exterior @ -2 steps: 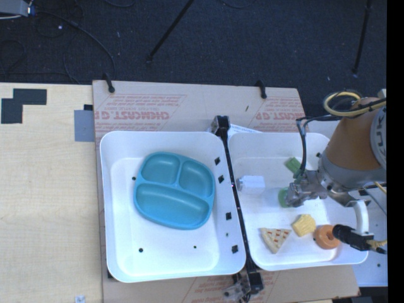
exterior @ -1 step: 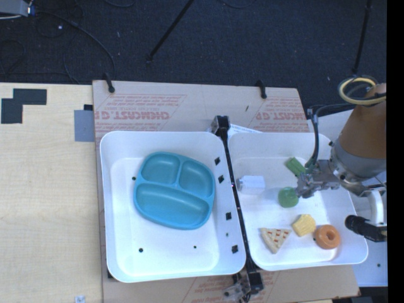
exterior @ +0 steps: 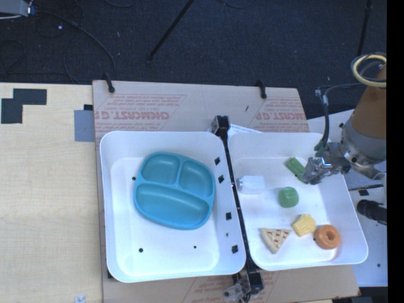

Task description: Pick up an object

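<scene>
Faintly, mirrored red print on cardboard behind 2 bins; end effector opening unclear.

In the left white bin a light blue divided plate is sitting. The right white bin is showing a green ball, a green block, a yellow piece, an orange ring and a tan grid-patterned wedge.

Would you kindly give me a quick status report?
Gripper low in right bin, beside green stick piece. Grip unconfirmed. Green ball, donut lie apart.
</scene>
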Motion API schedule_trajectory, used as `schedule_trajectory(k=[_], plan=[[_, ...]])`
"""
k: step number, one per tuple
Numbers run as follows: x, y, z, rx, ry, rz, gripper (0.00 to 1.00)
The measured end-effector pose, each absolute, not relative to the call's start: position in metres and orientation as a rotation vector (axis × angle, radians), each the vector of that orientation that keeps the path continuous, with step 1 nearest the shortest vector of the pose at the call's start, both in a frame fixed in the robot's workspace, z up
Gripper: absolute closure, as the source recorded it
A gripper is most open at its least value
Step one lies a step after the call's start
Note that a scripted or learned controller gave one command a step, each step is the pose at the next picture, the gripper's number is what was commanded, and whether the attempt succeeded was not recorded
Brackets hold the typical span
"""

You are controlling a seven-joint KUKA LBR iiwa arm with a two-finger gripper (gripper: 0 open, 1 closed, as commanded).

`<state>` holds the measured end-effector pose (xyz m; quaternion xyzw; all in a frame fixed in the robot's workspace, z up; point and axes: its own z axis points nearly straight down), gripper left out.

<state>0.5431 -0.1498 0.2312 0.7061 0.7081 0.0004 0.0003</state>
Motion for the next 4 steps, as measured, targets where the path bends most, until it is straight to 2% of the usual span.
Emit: schedule_trajectory(k=[1,2,4], plan=[[0.544,-0.151,0.283,2.218,2.224,0.0,1.0],[0.548,-0.106,0.279,2.22,2.23,-0.004,1.0],[0.557,-0.009,0.242,2.221,2.232,-0.007,1.0]])
